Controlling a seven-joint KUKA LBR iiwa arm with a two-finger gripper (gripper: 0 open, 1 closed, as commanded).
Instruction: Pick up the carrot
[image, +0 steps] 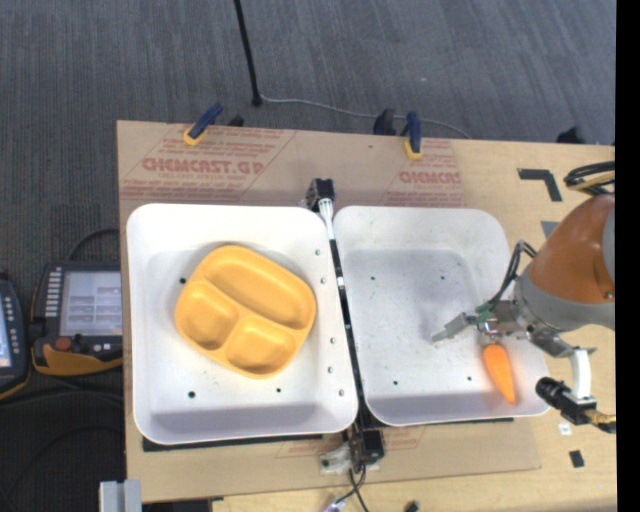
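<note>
The carrot (499, 373) is orange and lies in the right bin (420, 240) near its front right corner, thick end towards the back. My gripper (497, 336) hovers right at that thick end. One grey finger (450, 329) sticks out to the left and the other to the right, so the gripper is open. Neither finger closes on the carrot. The orange-banded wrist (577, 262) sits over the bin's right rim and hides part of that corner.
The left bin (150, 300) holds a yellow compartment plate (246, 309). A black divider strip (338, 290) runs between the bins. A pendant (80, 305) sits off the bench to the left. Clamps (412, 138) hold the back edge.
</note>
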